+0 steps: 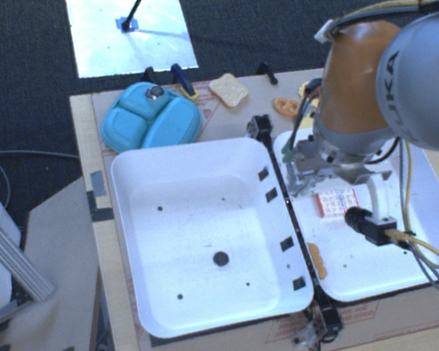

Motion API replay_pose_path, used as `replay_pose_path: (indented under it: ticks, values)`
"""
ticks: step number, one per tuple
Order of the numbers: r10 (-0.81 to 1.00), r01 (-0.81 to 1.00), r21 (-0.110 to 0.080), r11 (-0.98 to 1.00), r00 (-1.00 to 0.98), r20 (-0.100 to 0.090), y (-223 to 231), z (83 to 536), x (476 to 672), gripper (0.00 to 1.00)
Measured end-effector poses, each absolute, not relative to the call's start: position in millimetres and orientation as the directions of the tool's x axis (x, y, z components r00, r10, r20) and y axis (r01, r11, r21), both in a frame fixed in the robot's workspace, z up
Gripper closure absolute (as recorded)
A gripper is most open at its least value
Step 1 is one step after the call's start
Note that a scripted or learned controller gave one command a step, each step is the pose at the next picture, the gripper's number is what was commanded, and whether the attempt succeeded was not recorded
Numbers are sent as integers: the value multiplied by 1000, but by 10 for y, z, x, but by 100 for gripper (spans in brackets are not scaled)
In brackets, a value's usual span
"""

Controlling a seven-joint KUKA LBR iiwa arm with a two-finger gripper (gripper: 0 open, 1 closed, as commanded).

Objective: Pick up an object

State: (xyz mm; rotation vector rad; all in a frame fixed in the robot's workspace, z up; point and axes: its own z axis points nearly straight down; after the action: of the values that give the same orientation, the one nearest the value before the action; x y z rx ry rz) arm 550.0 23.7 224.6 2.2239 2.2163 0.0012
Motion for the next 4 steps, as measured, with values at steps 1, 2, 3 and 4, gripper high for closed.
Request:
replay_pose_path:
  ticks: [1,2,3,4]
  values:
    - [1000,1000,2,10,-10,2,1071,1822,5775,100]
    - [1000,1000,-10,10,-10,2,1585,1553,4813,100]
    - [1000,1000,21,5,-5,7,1578,3884,5088,100]
    - [1000,1000,-2,-4,4,-1,1046,3363,4859,100]
